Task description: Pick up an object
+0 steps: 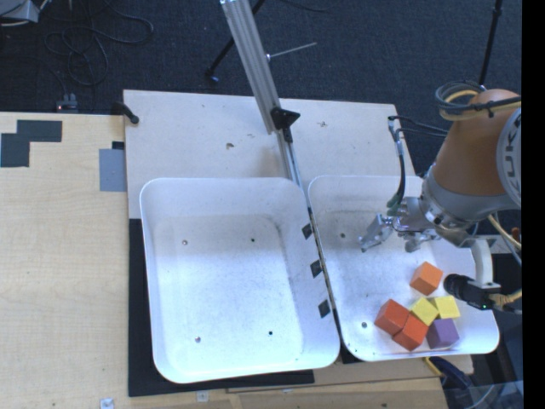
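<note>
A tilted grey aluminium rail (pixel 255 62) is leaning from the far floor down to the seam between the two shallow white plastic bins, ending just far-left of the working area. The left bin (pixel 162 228) is lying beside the right bin (pixel 358 196), their walls touching along a line of small black clips (pixel 315 267). The pale wooden table (pixel 60 254) is extending to the left.

Bare floor is showing across the right bin's far and middle portions. Its near right corner is crowded: a small orange cube (pixel 427 277), a larger red-orange block (pixel 400 322), two yellow cubes (pixel 434 308) and a purple cube (pixel 443 334) are clustering together, touching or nearly so.

The jaws (pixel 393 233) are hanging spread apart, gripping nothing, over the bin's middle. The orange cube is lying near and right of them, apart.
</note>
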Motion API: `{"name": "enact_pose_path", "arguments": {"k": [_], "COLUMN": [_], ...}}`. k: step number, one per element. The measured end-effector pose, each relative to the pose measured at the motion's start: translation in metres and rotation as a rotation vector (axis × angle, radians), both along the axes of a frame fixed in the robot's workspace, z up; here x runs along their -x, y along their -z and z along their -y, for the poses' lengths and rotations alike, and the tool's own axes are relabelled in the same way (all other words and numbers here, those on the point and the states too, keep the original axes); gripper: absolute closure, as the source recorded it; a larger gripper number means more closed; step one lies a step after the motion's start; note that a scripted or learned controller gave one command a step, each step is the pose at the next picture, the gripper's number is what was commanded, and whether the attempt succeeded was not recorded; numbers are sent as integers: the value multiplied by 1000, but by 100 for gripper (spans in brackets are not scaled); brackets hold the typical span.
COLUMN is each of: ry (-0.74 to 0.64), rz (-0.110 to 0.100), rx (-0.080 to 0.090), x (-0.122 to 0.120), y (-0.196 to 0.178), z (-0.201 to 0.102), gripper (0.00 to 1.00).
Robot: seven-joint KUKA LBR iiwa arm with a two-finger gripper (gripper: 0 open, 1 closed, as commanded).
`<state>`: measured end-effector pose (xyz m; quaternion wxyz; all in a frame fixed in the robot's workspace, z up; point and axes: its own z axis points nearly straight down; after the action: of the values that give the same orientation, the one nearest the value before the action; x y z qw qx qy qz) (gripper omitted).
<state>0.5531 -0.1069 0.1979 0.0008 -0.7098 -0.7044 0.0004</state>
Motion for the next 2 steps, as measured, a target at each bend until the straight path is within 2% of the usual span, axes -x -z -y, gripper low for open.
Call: {"name": "enact_pose_path", "arguments": {"k": [1, 2], "ry": [1, -6], "rz": [3, -1], "rx": [5, 0], "x": [52, 61], "y": [-47, -45], "z": [74, 83], "gripper": [0, 0]}}
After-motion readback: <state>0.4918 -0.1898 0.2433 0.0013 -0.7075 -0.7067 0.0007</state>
